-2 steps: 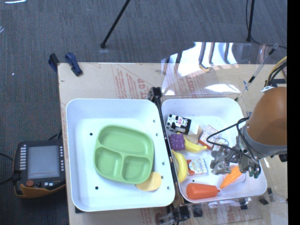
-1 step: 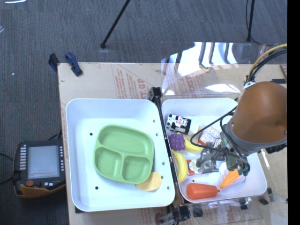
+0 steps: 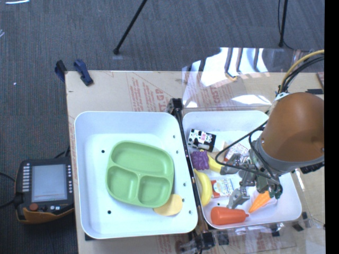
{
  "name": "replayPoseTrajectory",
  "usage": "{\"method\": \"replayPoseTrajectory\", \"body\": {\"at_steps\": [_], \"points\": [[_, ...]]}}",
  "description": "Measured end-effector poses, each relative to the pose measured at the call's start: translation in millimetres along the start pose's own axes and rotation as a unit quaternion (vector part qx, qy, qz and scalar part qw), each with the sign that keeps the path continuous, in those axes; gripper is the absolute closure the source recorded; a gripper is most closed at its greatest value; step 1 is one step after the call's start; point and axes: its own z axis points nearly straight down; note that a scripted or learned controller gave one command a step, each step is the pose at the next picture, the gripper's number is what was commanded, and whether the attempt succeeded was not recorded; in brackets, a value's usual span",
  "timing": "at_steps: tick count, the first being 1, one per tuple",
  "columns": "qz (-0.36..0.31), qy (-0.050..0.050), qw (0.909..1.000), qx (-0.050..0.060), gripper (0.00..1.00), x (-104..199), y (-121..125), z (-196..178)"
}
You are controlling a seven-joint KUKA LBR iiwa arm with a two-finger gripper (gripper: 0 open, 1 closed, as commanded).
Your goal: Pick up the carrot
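Note:
The carrot [image 3: 259, 201] is a small orange cone lying tilted on the floor of the right bin [image 3: 288, 208], near its front right corner. My gripper [image 3: 255, 194] hangs low over it beneath the orange wrist band [image 3: 294, 127]. It is open. One grey finger [image 3: 237, 198] stands to the carrot's left and the other comes down by the carrot's thick upper end. The carrot rests on the bin floor and is not pinched.
In the right bin, a red-orange item [image 3: 228, 215] lies just left of the carrot, with a banana [image 3: 203, 187], purple grapes [image 3: 199, 159], a black-and-white box [image 3: 202, 138] and packets nearby. The left bin [image 3: 90, 142] holds a green divided plate [image 3: 140, 173] and a yellow piece [image 3: 168, 205].

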Motion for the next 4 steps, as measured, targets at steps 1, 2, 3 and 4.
{"method": "replayPoseTrajectory", "body": {"at_steps": [1,2,3,4], "points": [[0.04,-0.016,0.9991,0.002,0.0,-13.7,-58.6,79.7],[-0.108,-0.024,0.9939,0.003,0.0,-24.1,-103.6,89.4],[-0.105,-0.013,0.9944,0.0,1.0,-19.9,-103.3,84.4],[-0.201,-0.001,0.9797,0.0,1.0,-17.1,-126.8,98.4]]}}
